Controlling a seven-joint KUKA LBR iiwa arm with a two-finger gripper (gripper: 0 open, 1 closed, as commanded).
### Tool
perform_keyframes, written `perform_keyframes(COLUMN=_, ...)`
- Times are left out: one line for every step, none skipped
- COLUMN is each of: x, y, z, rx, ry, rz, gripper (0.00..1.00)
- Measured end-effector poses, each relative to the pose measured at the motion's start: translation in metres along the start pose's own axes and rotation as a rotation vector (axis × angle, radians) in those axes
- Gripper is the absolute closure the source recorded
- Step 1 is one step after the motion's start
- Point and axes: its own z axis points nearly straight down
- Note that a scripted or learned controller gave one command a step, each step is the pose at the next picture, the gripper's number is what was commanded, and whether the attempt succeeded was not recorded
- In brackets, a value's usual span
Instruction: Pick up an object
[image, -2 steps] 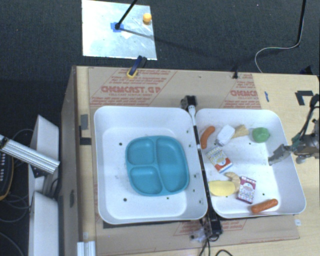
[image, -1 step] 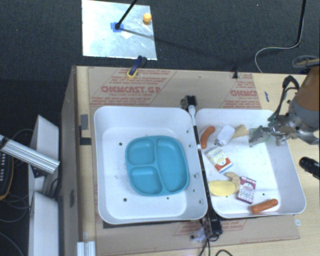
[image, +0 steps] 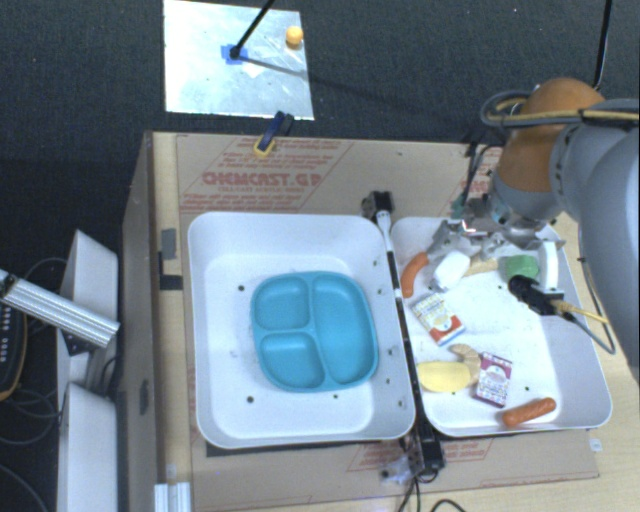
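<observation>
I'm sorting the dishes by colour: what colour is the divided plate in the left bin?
The divided plate is light blue, plain, as the camera view shows.

Even overhead light — soft, slightly blurred detail

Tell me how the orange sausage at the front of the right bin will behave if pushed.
The orange sausage looks rounded and elongated, so it would probably roll sideways. It looks small, so probably light. It lies close to the right bin front wall, which might stop it.
</observation>
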Motion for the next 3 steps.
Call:
perform_keyframes(x=0.018, y=0.015, z=0.025, rx=-0.003, ry=-0.002, rz=-0.001, gripper=0.00)
perform_keyframes(x=0.012, y=-0.058, z=0.045, rx=-0.002, ry=-0.002, rz=0.002, gripper=0.00)
perform_keyframes(x=0.008, y=0.002, z=0.001, rx=-0.005, ry=-0.002, rz=0.000, gripper=0.00)
